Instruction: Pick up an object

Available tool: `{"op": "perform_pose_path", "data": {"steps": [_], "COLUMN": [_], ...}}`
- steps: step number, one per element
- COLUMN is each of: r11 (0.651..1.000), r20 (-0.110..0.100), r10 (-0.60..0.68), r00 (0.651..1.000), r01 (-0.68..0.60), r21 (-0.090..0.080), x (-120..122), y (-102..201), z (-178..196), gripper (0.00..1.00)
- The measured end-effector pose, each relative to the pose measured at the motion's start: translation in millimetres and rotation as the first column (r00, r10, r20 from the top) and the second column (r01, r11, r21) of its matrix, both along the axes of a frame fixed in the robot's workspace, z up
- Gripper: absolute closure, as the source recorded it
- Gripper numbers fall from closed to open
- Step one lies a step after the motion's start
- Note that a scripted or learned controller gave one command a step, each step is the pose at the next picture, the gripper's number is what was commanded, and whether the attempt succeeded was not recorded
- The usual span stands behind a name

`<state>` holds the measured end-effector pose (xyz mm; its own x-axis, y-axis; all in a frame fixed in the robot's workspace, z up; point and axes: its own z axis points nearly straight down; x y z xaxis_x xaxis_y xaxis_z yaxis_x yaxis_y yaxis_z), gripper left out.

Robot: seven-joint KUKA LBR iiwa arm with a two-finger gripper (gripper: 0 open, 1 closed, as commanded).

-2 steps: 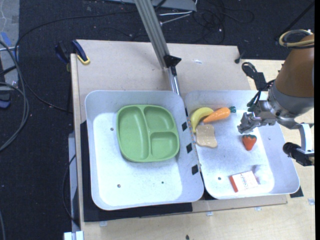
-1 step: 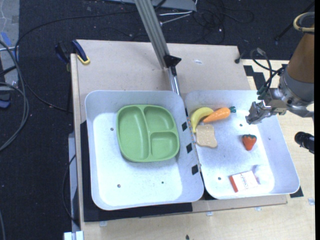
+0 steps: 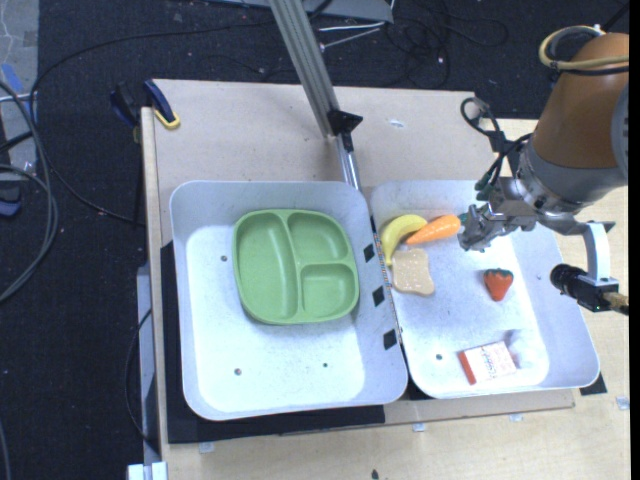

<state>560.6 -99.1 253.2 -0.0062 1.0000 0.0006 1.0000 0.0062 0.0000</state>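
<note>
Gripper (image 3: 472,234) hangs right of frame centre, just beside the orange plastic carrot (image 3: 434,231); whether its fingers are apart, I cannot tell. Nothing looks lifted, so the pick remains to do.

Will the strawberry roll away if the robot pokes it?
Probably a little. The strawberry looks small and rounded, so a poke could make it wobble or roll across the smooth floor of the right bin. It lies by itself, with nothing beside it to stop it. Its rounded sides might also slip out of the hand.
</note>
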Motion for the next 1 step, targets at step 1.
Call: {"op": "perform_pose_path", "data": {"steps": [1], "r11": [1.000], "r20": [0.000], "r10": [0.001], "r00": [1.000], "r01": [-0.001], "r21": [0.000], "x": [16.4], "y": [51.9], "z": [-11.5], "gripper": [1.00]}}
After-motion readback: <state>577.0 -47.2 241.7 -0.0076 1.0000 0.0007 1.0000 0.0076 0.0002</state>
